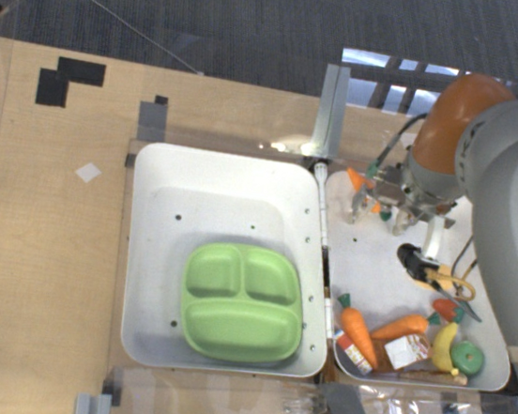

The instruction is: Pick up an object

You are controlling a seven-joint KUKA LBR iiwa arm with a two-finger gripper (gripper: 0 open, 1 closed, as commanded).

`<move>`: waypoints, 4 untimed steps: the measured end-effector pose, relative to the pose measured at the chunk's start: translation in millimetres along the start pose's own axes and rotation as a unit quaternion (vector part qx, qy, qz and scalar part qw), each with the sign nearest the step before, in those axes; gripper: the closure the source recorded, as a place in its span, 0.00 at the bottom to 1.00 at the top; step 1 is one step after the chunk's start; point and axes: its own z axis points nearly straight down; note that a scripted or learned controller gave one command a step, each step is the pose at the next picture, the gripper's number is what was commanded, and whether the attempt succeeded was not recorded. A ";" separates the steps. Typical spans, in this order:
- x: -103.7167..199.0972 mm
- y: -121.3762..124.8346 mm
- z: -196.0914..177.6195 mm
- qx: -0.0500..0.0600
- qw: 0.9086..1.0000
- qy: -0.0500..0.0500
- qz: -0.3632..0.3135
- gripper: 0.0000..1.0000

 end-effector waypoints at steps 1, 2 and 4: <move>-2.3 1.6 0.0 -0.003 0.999 0.000 -0.042 0.00; 7.1 3.9 -0.1 -0.012 0.996 0.001 -0.086 0.00; -3.9 4.8 -8.4 -0.010 0.999 0.003 0.050 0.00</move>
